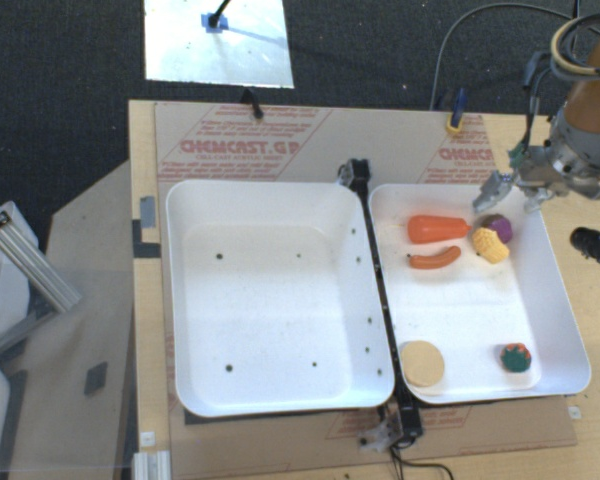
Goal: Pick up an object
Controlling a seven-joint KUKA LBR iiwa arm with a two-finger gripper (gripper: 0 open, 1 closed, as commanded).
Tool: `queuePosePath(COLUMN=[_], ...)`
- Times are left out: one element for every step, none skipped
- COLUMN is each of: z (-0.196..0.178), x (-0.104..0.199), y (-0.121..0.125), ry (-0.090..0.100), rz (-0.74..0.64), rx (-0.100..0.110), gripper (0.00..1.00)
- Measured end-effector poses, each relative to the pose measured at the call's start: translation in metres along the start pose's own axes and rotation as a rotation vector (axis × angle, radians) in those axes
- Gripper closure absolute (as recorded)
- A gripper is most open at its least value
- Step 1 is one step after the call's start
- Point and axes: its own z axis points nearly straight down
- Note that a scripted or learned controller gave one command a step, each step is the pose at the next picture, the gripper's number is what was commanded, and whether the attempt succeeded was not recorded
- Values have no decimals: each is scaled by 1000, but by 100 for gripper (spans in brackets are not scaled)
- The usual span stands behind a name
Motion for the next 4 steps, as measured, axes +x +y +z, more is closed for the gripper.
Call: queuePosePath(z=[118, 136, 133, 138], x=[34, 66, 18, 27], y=[-27, 23, -28, 28], ry=[-3, 2, 0, 4], rz=[1, 2, 5, 7], rx=[-11, 32, 3, 42], gripper=[0, 0, 0, 0])
